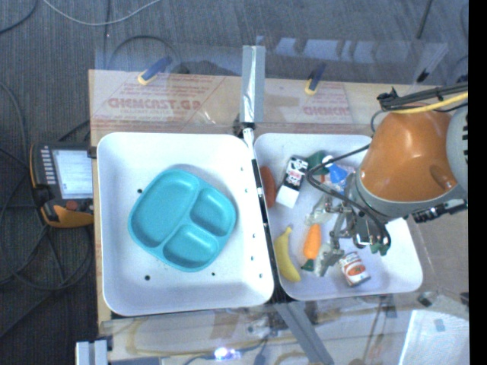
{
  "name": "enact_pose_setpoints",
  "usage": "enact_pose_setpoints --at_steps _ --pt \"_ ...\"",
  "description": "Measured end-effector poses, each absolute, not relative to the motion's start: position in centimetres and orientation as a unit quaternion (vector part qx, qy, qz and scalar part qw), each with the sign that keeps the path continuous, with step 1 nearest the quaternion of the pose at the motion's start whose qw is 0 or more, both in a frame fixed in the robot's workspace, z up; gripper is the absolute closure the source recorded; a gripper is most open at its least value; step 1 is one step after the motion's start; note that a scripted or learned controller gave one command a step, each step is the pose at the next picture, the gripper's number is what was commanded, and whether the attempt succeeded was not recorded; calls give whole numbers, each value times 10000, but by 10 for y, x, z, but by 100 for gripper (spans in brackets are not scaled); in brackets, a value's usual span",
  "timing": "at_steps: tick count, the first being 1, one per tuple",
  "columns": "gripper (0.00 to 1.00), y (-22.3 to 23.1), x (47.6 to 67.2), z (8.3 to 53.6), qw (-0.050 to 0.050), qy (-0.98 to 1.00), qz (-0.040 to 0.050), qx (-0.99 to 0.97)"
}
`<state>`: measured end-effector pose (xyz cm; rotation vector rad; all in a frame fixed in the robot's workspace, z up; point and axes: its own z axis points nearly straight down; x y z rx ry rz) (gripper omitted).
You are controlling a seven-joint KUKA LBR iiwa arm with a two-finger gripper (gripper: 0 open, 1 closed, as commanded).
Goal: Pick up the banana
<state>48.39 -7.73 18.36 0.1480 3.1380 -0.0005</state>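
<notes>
The yellow banana (285, 255) lies curved along the left wall of the right bin (396, 280), near its front corner. My gripper (332, 243) hangs below the orange band of the arm (407, 162), low over the middle of that bin. It sits just right of an orange carrot (312, 240), and the carrot lies between it and the banana. The banana rests free on the bin floor, a short way left of the gripper.
A small red-and-white can (354, 268) lies right of the gripper. A white bottle (291, 181), a red sausage-like item (266, 185) and blue and green items (329, 167) crowd the back of the right bin. The left bin (114, 204) holds a teal divided plate (184, 217).
</notes>
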Motion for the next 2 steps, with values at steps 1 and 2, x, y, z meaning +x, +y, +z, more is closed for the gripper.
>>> enact_pose_setpoints --at_steps 1,2 --pt "0 107 484 219 5 10000 11 -67" --pt "0 111 491 109 140 9996 54 -225"
